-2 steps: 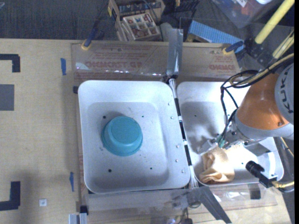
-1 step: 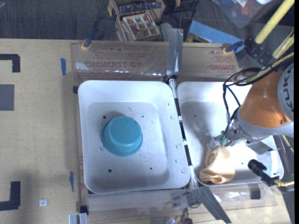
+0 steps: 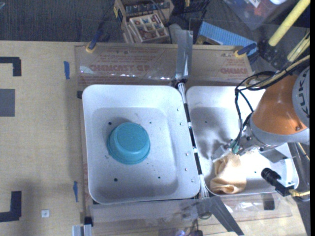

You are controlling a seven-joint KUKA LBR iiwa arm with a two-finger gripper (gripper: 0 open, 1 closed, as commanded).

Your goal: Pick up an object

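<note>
Gripper point(image 3: 235, 149) sits at the upper edge of the crumpled tan cloth point(image 3: 229, 175) in the right white bin point(image 3: 206, 100); whether its jaws are apart or together, I cannot tell.

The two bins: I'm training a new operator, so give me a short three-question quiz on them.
1. True or false: the blue bowl lies in the left bin.
2. What lies in the right bin? A) tan cloth-like object B) red ball C) green cup
3. Fill in: the gripper is over the ____ bin.

Key: 1 true; 2 A, the tan object; 3 right.
</note>
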